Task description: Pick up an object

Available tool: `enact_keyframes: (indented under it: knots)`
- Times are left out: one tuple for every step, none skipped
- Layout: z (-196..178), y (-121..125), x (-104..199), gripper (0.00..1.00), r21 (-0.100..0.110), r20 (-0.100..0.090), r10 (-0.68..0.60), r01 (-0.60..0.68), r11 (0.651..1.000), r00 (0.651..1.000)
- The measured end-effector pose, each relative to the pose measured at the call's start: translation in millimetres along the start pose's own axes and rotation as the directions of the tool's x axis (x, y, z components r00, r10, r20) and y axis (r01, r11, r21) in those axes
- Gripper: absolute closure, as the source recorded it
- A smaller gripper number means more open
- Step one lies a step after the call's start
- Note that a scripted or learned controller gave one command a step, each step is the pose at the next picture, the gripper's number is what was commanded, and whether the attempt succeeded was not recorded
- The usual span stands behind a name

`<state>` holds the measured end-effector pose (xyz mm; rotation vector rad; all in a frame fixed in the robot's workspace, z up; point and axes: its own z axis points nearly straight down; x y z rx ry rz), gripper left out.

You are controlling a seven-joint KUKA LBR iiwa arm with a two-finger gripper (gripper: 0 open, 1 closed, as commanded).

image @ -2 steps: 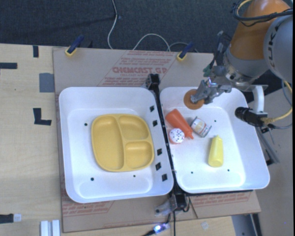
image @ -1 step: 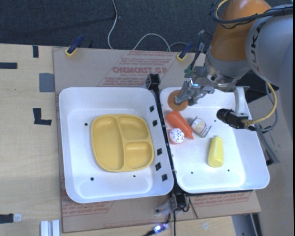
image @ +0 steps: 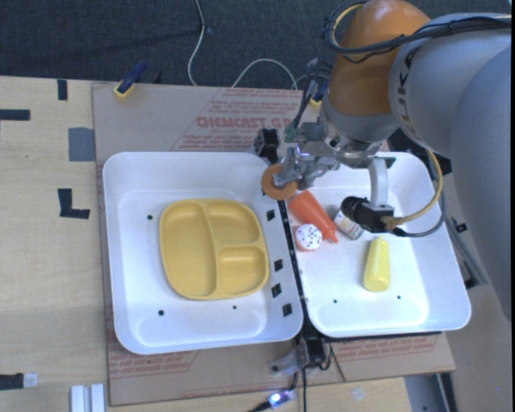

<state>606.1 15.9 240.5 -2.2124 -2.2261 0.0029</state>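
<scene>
Wooden desk (image: 34,230), cardboard sheet (image: 232,118), dark carpet (image: 86,15) behind. Left bin (image: 120,256): yellow divided plate (image: 213,249). Right bin (image: 429,299): carrot (image: 313,215), die (image: 308,238), yellow bottle (image: 377,264). Gripper (image: 299,168) above the carrot; spread or pinching, can't tell.

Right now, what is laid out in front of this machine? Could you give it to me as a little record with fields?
left bin: holds a yellow divided plate
right bin: holds an orange carrot, a white die with red spots, and a yellow block
brown disc: at the rim between the bins, far end
gripper: low over the right bin's far left corner, beside the brown disc
held object: cannot tell from this view
</scene>
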Motion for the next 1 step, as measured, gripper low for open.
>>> enact_keyframes:
  knots:
    - [12.6,-19.0,46.8,1.0,0.001,0.0,0.001,-0.001,1.0,1.0]
